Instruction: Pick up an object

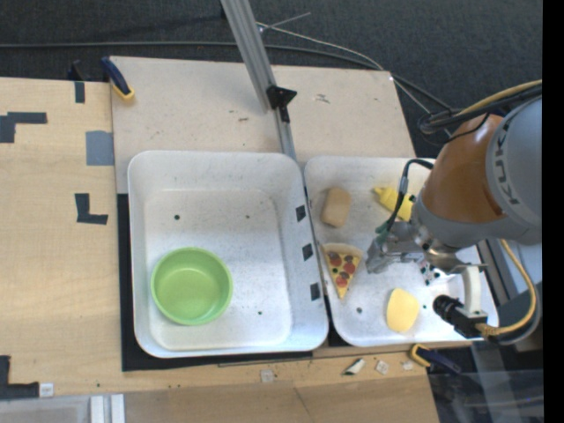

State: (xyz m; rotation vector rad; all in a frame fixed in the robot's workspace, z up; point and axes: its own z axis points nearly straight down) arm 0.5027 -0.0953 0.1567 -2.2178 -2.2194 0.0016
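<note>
- Grey gripper (381, 258) sits low in the right bin (352, 322), centre-right of frame; you can't tell its state.
- Pizza slice toy (342, 268) just left of it, long axis up-down, tip toward bottom of frame.
- Tan bread piece (335, 206) above the slice.
- Yellow lump (402, 310) lower right.
- Green bowl (192, 285) in the left bin (211, 170).

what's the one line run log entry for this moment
gripper low in right bin | beside pizza slice | nothing seen held | green bowl in left bin
</note>
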